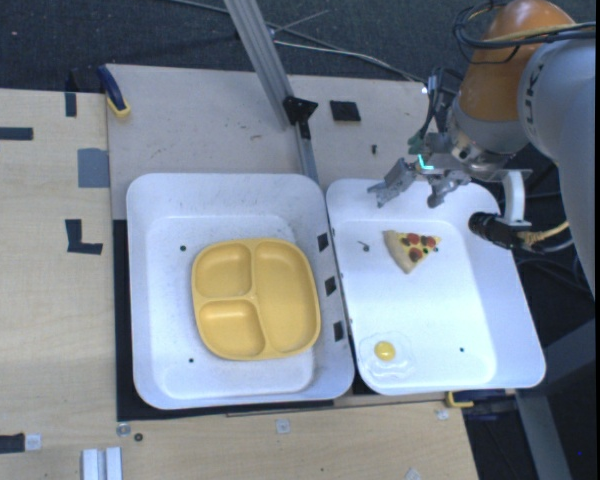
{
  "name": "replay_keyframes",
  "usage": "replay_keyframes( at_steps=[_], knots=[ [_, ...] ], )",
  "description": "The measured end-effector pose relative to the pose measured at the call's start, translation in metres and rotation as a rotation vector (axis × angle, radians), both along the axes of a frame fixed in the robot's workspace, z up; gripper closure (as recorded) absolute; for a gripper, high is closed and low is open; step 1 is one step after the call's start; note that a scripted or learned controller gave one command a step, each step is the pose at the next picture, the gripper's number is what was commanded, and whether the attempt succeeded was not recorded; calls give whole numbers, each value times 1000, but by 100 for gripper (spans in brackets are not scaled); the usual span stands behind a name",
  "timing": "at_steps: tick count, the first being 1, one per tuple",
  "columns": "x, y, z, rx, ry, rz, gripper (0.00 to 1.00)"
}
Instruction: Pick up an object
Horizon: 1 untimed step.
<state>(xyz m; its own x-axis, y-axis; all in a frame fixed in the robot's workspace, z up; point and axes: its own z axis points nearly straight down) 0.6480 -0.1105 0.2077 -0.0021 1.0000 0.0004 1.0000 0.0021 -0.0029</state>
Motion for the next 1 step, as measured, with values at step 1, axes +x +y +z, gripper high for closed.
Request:
replay_keyframes(
  at_steps=[1],
  knots=[
    [0, 0, 1, 0, -1, 0, 0]
  ],
)
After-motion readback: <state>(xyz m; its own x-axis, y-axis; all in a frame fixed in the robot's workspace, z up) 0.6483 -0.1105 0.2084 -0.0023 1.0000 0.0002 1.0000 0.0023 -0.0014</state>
